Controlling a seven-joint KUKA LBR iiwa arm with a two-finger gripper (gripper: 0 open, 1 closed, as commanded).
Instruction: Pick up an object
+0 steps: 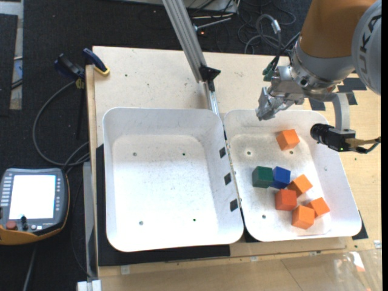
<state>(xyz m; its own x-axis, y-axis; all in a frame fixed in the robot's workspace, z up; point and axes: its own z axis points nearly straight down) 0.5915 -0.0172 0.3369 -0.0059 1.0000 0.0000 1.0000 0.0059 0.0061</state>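
Note:
My gripper (267, 111) hangs over the back edge of the right bin (339, 180), its tips pointing down and to the left. Nothing shows between them. An orange block (288, 139) lies just right of and below the gripper, apart from it. Further forward sit a green block (262, 177) and a blue block (281, 176) side by side. Beside them is a cluster of orange blocks: one (302, 183) by the blue block, a darker one (285, 199) below, one (303, 216) at the front, and one (320, 207) to the right.
The left bin (121, 162) stands beside the right one, sharing a middle rim. A slanted metal bar (185, 29) runs down to that rim at the back. A black camera unit (330, 136) juts over the right bin's right edge. A teach pendant (31, 205) lies at far left.

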